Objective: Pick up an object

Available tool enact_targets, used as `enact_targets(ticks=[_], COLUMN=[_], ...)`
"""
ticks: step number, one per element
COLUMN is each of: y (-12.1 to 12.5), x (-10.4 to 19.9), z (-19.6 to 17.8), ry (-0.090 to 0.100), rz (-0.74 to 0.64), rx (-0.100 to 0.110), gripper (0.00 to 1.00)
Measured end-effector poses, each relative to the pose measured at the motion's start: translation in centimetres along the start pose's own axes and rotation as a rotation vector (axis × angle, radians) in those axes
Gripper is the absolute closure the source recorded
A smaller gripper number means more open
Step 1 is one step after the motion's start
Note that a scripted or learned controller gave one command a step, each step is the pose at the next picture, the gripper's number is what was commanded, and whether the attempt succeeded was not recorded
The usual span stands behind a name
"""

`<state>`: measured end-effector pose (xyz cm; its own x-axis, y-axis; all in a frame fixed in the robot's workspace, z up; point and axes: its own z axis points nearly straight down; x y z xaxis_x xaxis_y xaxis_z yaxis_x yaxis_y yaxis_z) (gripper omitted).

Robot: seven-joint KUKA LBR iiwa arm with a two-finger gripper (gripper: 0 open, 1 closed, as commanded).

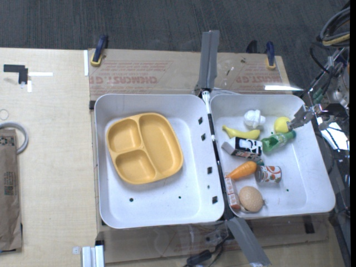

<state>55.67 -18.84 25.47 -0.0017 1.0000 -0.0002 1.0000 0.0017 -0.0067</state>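
The right bin (311,199) holds several small objects. A white lumpy piece (254,117) lies at the back, with a yellow banana (241,132) just in front of it. A lemon (281,124) and a green bottle (278,141) sit near the right wall. A black-and-white carton (243,146), an orange carrot (242,170), a red-and-white can (269,174) and a tan egg-shaped piece (251,198) fill the middle and front. My gripper (300,118) reaches in over the right wall, its tip just right of the lemon and above the bottle's far end.
The left bin (161,204) carries a yellow three-part plate (144,147). A grey divider bar (209,60) runs between the bins at the back. Cables hang at the right edge (334,32). A brown bag (9,188) lies at far left on the bench.
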Motion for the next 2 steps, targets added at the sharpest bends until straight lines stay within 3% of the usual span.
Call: enact_targets(ticks=[1, 2], y=[6.29, 6.32], x=[4.62, 4.57], z=[9.9, 9.35], ry=[0.0, -0.002], rz=[0.134, 0.13], rx=[0.0, 0.005], gripper=[0.0, 1.0])
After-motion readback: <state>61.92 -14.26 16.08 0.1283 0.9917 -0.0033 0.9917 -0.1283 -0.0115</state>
